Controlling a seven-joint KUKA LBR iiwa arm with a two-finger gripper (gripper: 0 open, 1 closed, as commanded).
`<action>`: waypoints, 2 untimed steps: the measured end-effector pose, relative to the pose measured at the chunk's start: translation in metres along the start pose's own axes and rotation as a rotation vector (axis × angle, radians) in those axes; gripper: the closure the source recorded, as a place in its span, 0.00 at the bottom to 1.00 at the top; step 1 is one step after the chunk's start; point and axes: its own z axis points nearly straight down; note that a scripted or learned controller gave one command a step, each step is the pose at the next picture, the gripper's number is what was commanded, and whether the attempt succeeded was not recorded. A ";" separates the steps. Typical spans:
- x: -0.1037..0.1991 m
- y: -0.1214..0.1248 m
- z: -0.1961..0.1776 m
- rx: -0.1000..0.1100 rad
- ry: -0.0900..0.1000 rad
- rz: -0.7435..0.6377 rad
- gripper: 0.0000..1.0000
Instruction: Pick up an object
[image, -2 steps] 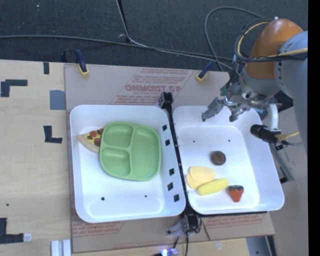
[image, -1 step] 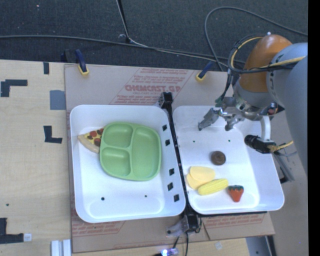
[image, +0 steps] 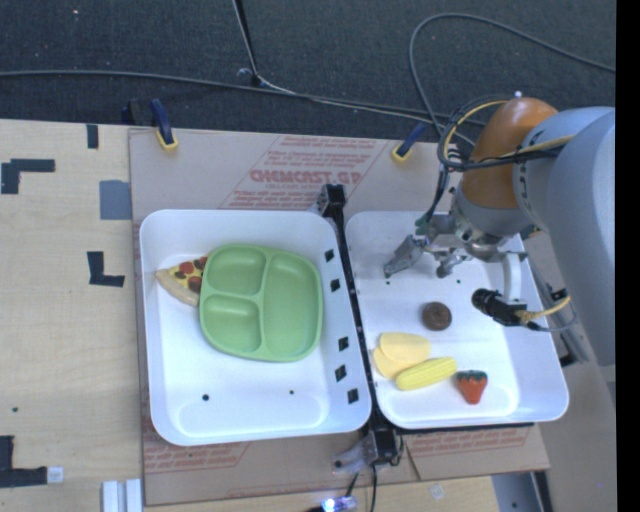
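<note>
In the right bin (image: 530, 400) lie a round brown cookie (image: 436, 316), a pale yellow wedge (image: 400, 350), a yellow corn cob (image: 425, 373) and a small red strawberry (image: 472, 385). My gripper (image: 425, 264) hangs over the bin's far half, above and just behind the cookie. Its two grey fingers (image: 400, 262) are spread apart and it is open, with nothing between them. The grey arm with its orange band (image: 510, 130) comes in from the right.
The left bin (image: 170, 400) holds a green divided plate (image: 262, 302) with a pizza slice (image: 182, 281) tucked under its left edge. A black divider strip (image: 345, 300) runs between the bins. Cables loop behind the bench.
</note>
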 end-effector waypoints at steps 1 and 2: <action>0.001 0.000 0.025 -0.005 -0.001 -0.001 0.00; 0.001 0.001 0.013 -0.008 -0.003 -0.001 1.00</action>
